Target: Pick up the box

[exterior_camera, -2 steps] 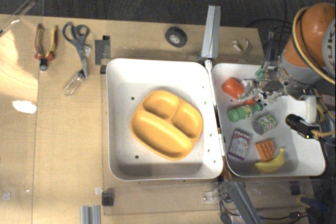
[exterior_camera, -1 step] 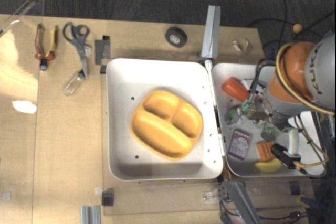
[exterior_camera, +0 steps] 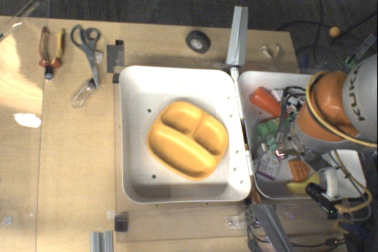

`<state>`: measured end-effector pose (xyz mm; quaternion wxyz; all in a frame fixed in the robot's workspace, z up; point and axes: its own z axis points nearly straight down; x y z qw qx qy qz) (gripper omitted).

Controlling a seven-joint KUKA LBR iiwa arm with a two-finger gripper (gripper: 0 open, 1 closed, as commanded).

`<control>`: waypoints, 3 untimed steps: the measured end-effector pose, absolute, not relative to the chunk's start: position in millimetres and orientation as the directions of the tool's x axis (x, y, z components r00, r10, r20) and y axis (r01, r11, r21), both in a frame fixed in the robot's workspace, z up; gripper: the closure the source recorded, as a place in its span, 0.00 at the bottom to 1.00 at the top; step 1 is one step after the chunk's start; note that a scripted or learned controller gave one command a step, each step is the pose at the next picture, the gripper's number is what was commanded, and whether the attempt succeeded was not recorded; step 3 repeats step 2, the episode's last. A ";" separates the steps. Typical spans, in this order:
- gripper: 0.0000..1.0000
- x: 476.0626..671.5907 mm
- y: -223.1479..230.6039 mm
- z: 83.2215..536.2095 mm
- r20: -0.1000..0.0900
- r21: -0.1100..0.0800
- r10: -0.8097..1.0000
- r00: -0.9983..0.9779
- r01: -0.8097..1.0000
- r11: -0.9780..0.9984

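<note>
Left bin [exterior_camera: 133, 127]: yellow moulded piece [exterior_camera: 188, 139] fills centre; margins free. Right bin [exterior_camera: 260, 186] crowded under my arm [exterior_camera: 336, 106]; little clearance.

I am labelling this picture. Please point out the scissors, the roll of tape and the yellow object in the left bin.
scissors [exterior_camera: 90, 56]: camera view, blades near pivot.
roll of tape [exterior_camera: 198, 41]: camera view, its ring.
yellow object [exterior_camera: 187, 140]: camera view, its middle.

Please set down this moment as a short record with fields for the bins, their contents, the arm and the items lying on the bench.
left bin: shallow white bin holding a large rounded yellow-orange lobed object
right bin: shallow white bin with mixed clutter, including an orange carrot-shaped piece and green pieces
arm: grey arm with orange band hanging over the right bin
bench: grey-handled scissors, red-handled pliers, black tape roll
box: cannot tell
</note>
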<state>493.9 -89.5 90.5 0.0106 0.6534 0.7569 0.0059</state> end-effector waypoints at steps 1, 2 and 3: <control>1.00 496.8 -89.6 101.8 -0.011 0.029 0.989 -0.148 0.989 0.148; 1.00 489.2 -46.9 237.0 -0.002 0.008 0.969 -0.249 0.969 0.249; 1.00 489.2 -46.9 237.0 -0.002 0.008 0.969 -0.249 0.969 0.249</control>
